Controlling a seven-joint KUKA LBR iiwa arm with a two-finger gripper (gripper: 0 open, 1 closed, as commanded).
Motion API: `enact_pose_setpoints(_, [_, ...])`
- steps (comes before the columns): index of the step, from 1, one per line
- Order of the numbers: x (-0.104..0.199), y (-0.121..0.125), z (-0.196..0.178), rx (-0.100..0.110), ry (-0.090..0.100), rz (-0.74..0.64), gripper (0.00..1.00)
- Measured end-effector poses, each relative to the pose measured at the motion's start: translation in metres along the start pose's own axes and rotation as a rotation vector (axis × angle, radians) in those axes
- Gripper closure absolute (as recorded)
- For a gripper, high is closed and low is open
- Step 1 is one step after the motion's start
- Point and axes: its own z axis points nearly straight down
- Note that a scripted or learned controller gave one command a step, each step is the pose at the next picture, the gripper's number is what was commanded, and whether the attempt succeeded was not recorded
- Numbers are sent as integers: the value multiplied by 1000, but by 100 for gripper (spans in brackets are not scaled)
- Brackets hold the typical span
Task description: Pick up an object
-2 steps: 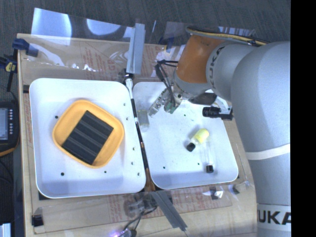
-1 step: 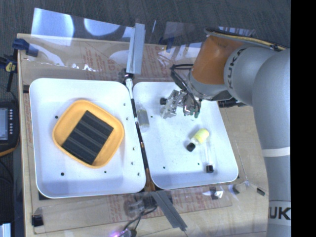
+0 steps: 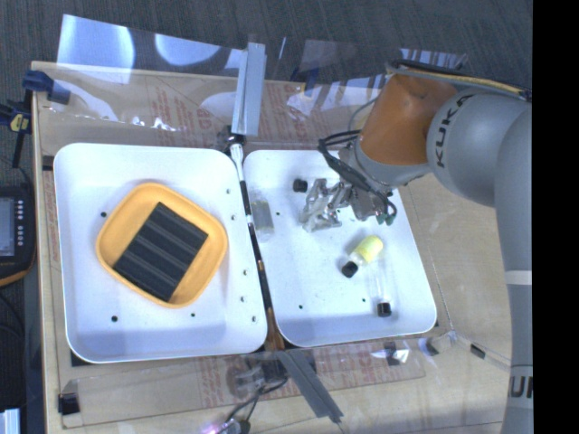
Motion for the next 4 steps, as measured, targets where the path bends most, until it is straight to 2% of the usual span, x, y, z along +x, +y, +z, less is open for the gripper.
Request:
enact_pose_setpoints(1, [-32, 37, -1, 1, -6, 363, 100])
enact_pose_setpoints(2, [34, -1, 2, 0, 4, 1078, 100])
enact_pose_setpoints(3, [-6, -12, -53, 1, -4, 846, 100])
enact_pose_setpoints(4, [-28, 64, -7, 2, -5, 728, 100])
